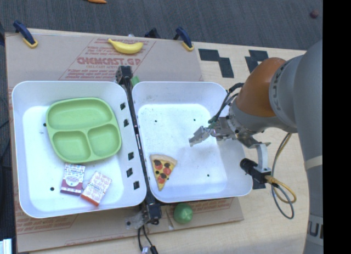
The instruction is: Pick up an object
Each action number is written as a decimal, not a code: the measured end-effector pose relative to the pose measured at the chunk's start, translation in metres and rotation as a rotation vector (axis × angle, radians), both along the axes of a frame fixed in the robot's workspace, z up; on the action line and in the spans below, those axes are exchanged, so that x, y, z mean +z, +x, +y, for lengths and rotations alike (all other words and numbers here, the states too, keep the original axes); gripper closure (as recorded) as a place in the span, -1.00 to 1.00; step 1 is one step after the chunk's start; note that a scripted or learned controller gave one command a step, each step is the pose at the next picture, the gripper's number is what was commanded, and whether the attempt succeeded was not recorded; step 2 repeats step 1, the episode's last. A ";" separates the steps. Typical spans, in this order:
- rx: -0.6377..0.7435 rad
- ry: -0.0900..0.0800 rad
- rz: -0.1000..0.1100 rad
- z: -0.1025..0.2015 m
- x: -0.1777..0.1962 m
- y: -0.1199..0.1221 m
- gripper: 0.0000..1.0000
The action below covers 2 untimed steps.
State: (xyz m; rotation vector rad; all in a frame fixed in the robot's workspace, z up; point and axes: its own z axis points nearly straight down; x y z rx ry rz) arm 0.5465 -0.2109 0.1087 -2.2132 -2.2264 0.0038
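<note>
Gripper (198,136) over right bin (181,91), right of centre; finger state cannot tell, nothing seen between fingers. Pizza slice (162,170) on right bin floor, lower left, apart from gripper. Left bin (22,137): green tray (83,127), two packets (86,184). Banana (126,45) on cardboard behind bins.

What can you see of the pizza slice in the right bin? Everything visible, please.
The pizza slice is a small toy-like wedge, looks like plastic: orange-yellow top with dark red round spots and a tan crust edge. It lies flat on the floor of the right bin, near the front left corner by the divider between the bins, crust toward the back, tip pointing forward. Nothing else touches it; the gripper hangs apart from it, toward the bin's right side.
</note>
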 end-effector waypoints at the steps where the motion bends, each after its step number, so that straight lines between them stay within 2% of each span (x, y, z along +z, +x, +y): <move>1: -0.002 0.001 -0.003 0.000 0.020 0.067 -1.00; 2: -0.002 0.001 -0.003 0.000 0.020 0.067 -1.00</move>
